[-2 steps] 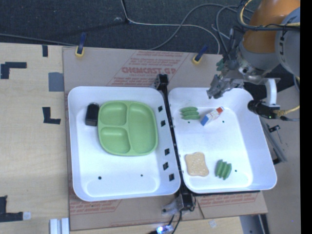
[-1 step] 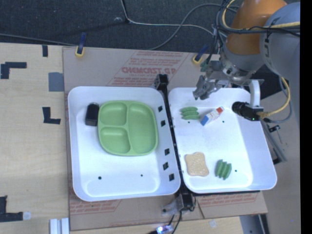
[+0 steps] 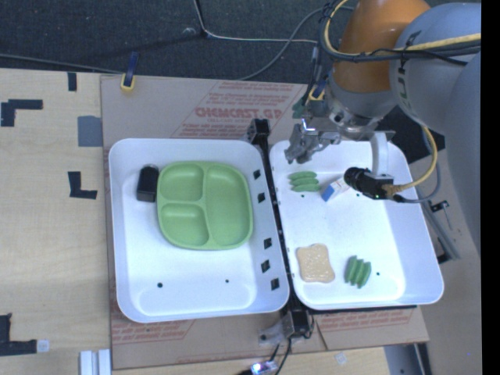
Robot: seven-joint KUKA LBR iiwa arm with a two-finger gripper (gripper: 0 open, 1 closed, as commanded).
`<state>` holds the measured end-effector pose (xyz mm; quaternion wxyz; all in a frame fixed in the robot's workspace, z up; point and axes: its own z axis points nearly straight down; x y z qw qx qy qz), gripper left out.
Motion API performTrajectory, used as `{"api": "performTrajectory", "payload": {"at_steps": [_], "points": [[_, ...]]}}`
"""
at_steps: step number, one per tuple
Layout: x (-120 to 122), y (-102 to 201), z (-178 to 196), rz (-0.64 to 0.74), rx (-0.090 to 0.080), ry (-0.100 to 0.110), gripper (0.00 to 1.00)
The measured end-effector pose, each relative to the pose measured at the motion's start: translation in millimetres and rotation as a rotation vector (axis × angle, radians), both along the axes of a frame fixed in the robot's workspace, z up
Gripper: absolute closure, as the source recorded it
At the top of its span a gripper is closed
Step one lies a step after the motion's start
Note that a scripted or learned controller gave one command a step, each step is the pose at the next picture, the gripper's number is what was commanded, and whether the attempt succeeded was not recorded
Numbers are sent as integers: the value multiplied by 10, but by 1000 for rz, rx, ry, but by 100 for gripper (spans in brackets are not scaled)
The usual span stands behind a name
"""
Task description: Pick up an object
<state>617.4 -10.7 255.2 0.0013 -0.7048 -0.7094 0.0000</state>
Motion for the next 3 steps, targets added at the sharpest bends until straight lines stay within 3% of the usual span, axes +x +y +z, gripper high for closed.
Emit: {"api": "performTrajectory", "payload": {"at_steps": [2, 3], "points": [[-179, 915, -97, 0, -1, 1, 100], [-176, 884, -96, -4, -2, 0, 0]]}}
